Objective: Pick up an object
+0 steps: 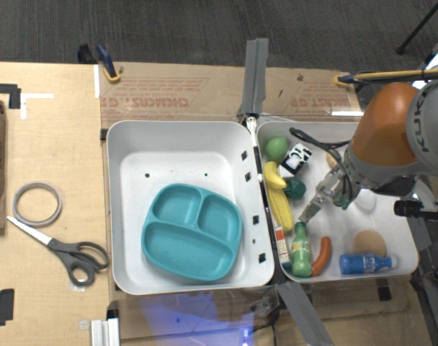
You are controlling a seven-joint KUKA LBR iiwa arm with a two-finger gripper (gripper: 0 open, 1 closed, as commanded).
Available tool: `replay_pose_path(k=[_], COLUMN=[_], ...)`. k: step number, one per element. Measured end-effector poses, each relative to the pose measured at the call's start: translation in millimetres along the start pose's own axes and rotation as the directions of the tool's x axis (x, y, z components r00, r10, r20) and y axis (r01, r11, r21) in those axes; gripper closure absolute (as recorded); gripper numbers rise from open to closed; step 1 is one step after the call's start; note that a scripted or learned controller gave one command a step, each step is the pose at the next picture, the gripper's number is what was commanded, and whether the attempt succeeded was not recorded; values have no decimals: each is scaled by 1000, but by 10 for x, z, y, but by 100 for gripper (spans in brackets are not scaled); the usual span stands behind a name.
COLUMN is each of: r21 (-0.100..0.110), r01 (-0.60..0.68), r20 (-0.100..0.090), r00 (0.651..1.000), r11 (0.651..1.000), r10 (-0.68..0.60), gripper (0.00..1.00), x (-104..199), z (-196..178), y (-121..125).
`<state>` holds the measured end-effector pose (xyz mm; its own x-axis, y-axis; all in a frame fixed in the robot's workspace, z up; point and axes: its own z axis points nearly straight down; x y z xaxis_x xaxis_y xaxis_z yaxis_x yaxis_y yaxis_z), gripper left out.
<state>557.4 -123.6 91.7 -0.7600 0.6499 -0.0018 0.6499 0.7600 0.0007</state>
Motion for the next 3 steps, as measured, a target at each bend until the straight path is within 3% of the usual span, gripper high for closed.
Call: replay_pose_path(k=[2, 3], r21=[1, -1], r01=[29, 177], r20=[-2, 1], r00=[1000, 984], r11=[1000, 984], r10=[-29, -177], gripper=[0, 0], x=[721, -186], z=[1, -4], y=[-385, 322])
